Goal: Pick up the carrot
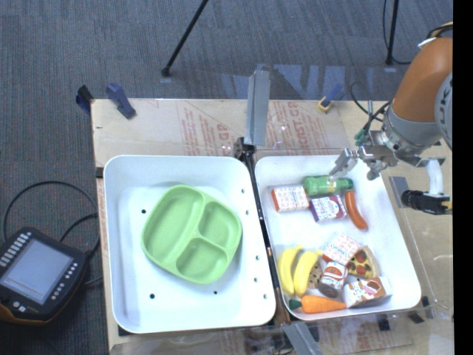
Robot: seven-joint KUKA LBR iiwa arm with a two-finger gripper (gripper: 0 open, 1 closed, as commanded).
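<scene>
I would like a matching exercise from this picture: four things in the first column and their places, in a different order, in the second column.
Things:
1. carrot
2. green plate
3. bananas
4. hand

Places:
A. in the left bin
B. over the far end of the right bin
C. at the near edge of the right bin
D. in the right bin, just beyond the carrot

Pairs: 1-C, 2-A, 3-D, 4-B

The left bin (118, 198) held a divided plate (192, 233). In the right bin (399, 235), the carrot (323, 304) lay at six o'clock, bananas (294, 269) just at its eleven, a sausage (356, 209) toward two o'clock. The gripper (358, 163) hung over the bin's twelve o'clock rim.
</scene>
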